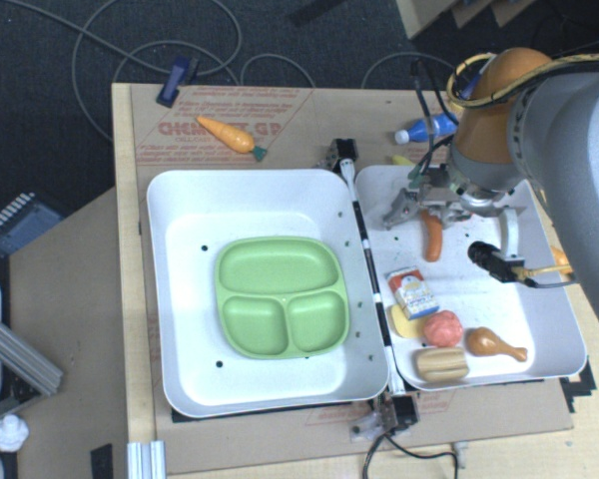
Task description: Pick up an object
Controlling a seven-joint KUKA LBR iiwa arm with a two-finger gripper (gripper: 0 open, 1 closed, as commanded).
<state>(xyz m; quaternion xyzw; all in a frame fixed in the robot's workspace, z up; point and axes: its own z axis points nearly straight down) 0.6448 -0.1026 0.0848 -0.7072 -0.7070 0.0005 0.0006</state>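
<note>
My gripper hangs over the far part of the right bin, open, its fingers spread to either side. An orange-red sausage lies on the bin floor just in front of it, with its far end reaching up between the fingers. Nothing is lifted. Nearer the front of that bin lie a small red and white carton, a yellow cheese slice, a pink-red ball, a brown drumstick and a tan bun.
The left bin holds a green divided plate. Outside the bins, a toy carrot lies on the cardboard at the back, with a blue bottle behind the right bin. The grey arm covers the right bin's far right corner.
</note>
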